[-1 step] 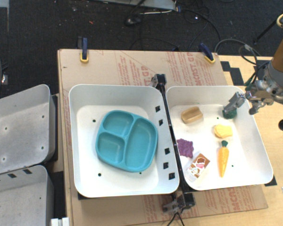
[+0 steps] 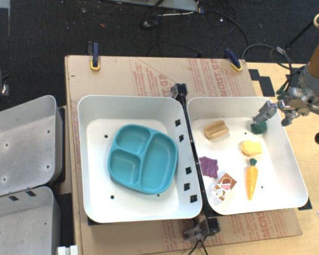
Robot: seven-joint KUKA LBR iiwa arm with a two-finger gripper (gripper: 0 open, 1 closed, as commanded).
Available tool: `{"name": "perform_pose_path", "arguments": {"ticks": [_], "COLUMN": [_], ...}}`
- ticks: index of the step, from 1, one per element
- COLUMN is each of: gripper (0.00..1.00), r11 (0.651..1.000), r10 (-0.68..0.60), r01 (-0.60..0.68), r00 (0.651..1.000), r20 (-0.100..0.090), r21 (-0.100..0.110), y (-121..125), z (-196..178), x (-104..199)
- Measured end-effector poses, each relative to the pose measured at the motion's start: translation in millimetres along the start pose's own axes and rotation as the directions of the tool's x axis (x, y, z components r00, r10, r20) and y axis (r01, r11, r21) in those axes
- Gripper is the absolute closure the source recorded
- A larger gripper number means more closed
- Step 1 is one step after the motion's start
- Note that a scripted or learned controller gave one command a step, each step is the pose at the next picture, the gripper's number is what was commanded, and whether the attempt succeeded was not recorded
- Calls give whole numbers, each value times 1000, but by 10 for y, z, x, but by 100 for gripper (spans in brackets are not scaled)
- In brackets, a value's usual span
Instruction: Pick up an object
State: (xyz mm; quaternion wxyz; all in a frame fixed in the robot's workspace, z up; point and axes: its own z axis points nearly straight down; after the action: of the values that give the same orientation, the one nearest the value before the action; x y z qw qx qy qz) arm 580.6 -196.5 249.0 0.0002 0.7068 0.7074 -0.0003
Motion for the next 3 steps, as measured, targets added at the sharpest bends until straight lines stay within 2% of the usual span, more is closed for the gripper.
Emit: {"name": "perform_pose_path", "arguments": {"ticks": [2,3], "gripper": [0,0], "r11": [1000,1000], "r10": [1,0], "r01": [-1,0], "r00": [1000,1000], "r20": [0,8], "r21": [0,-15], "y": [36,80], "z": [1229,1515], "x": [27,7]}}
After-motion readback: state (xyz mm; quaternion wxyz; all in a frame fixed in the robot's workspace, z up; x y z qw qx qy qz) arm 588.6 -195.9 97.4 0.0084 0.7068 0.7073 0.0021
